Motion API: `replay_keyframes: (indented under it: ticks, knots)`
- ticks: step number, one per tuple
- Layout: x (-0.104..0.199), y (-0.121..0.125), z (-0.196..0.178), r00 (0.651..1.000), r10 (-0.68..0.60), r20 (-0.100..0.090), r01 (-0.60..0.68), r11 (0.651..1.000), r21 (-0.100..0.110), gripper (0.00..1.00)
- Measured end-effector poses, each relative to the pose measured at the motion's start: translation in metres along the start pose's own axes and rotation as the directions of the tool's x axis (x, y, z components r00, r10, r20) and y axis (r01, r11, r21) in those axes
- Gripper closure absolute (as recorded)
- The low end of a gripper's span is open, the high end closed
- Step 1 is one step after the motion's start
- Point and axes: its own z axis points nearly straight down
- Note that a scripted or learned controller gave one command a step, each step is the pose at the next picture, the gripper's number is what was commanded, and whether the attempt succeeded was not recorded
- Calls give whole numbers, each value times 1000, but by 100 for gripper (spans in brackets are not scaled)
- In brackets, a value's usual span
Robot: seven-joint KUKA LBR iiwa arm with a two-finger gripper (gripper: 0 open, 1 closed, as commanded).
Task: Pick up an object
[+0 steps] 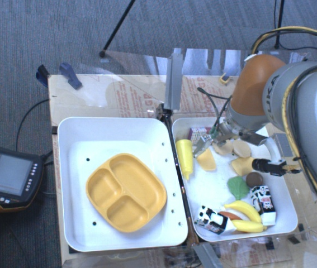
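Hovering low over the far end of the right bin (290, 205), tool (203, 145) apparently spreading open and gripping nothing. Just beneath and beside: cheese wedge (206, 159) and yellow bottle (184, 156), likeliest targets. Nearer the camera, bananas (246, 216) and milk carton (211, 219) lying jumbled. Well to the left, yellow plate (126, 191) sitting alone.
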Motion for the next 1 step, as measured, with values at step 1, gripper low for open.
replay_keyframes:
  ticks: [1]
  knots:
    - [-17, -31, -81, 999, 42, 0, -42, 999, -7, 0]
